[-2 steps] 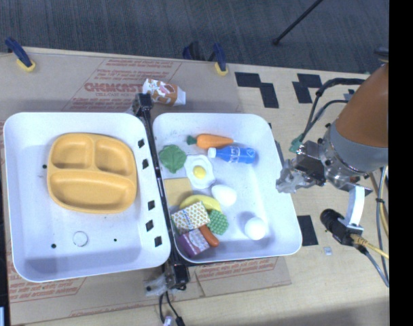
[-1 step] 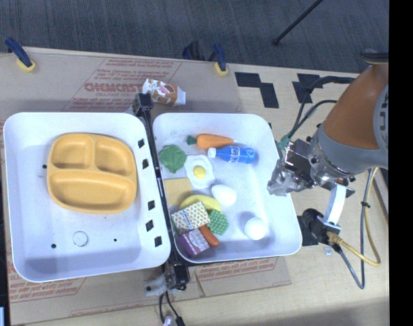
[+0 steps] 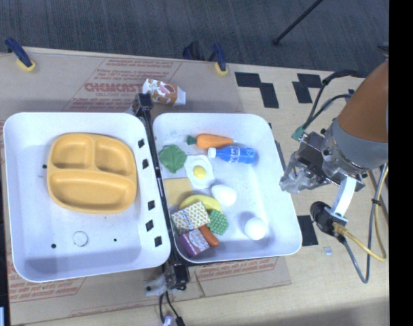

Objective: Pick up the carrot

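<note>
Hand (image 3: 296, 180) fingers indistinct, beside bin (image 3: 282, 175)

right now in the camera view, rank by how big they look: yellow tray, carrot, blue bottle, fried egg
1. yellow tray, by far the largest
2. blue bottle and carrot, about alike in length, too close to rank
3. fried egg, slightly smaller, though the margin is small

- claw (image 3: 296, 180) is a grey blur, can't tell open or shut
- purple toy (image 3: 191, 242) half buried under the checkered yellow block (image 3: 191, 216)
- grey arm with orange band (image 3: 367, 117) cut off at right
</note>
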{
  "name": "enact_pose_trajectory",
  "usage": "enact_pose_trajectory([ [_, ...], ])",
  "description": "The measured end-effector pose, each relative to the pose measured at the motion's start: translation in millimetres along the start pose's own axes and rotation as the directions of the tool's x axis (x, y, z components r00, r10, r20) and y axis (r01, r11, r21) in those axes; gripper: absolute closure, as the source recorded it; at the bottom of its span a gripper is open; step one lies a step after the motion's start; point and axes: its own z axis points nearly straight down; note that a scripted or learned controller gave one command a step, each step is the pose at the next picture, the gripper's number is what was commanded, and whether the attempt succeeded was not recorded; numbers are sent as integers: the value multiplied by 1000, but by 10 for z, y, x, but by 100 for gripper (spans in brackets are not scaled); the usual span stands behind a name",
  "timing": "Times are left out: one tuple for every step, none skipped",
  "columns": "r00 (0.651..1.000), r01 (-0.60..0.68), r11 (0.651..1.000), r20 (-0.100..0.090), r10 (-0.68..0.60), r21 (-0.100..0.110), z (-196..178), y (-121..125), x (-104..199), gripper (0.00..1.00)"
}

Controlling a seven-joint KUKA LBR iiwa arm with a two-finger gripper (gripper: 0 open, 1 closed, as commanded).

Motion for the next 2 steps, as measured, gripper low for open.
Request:
enact_pose_trajectory([
  [917,-398,917,-1,398,5,896,-425,664,100],
  [917,-398,917,-1,398,5,895,-424,663,0],
])
